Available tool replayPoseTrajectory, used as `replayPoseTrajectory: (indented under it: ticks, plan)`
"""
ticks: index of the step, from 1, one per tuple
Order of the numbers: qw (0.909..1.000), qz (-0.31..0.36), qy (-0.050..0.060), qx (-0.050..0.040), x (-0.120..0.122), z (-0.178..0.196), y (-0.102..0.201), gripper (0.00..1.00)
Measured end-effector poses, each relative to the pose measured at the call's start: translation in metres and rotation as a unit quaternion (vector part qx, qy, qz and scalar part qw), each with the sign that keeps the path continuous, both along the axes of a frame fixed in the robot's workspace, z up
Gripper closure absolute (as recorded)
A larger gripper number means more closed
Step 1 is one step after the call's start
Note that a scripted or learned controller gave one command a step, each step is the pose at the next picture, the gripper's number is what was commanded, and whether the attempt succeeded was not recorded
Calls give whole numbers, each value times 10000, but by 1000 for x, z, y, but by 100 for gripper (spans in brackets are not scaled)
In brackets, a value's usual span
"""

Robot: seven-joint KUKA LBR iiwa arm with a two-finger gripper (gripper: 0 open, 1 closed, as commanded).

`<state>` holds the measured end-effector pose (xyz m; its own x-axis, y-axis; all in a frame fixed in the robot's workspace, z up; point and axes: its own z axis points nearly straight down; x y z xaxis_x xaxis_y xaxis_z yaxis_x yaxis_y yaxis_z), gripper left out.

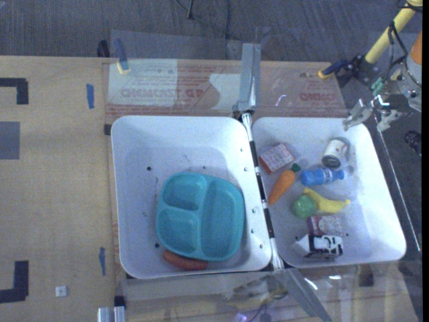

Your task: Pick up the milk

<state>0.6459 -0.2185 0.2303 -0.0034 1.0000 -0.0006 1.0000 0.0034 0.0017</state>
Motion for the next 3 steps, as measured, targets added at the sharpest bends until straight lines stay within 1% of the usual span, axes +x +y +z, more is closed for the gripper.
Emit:
replayPoseTrajectory:
  ticks: [1,2,3]
  plan:
    - [9953,972,4,3,-85,-83,53,0]
    - [9877,1563,-4,-2,-166,-130,92,0]
    - [9990,452,-62,-12,-162,-129,118,0]
